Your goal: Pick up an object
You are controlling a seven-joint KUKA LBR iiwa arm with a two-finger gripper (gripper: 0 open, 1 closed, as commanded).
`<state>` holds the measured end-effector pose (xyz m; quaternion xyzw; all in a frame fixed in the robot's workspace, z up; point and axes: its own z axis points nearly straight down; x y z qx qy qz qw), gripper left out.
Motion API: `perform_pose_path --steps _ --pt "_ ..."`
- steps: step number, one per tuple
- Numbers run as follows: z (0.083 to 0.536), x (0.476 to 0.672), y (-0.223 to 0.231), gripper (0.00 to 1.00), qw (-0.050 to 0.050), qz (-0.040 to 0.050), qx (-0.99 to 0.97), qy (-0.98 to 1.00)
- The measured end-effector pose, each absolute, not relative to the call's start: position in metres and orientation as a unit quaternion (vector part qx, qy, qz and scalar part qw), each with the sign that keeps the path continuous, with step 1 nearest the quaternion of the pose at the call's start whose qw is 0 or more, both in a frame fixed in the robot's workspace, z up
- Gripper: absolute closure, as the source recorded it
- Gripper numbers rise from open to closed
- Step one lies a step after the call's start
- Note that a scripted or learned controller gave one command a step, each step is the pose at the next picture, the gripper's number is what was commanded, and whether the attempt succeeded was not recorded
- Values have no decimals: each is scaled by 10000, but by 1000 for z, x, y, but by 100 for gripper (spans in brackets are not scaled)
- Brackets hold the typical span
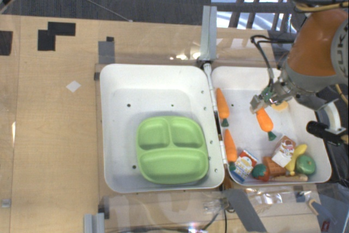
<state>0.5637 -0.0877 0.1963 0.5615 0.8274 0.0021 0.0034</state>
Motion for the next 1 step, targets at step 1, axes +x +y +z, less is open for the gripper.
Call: perform_pose_path --steps 1 --pt "192 580 -73 100 31 17 5248 8512"
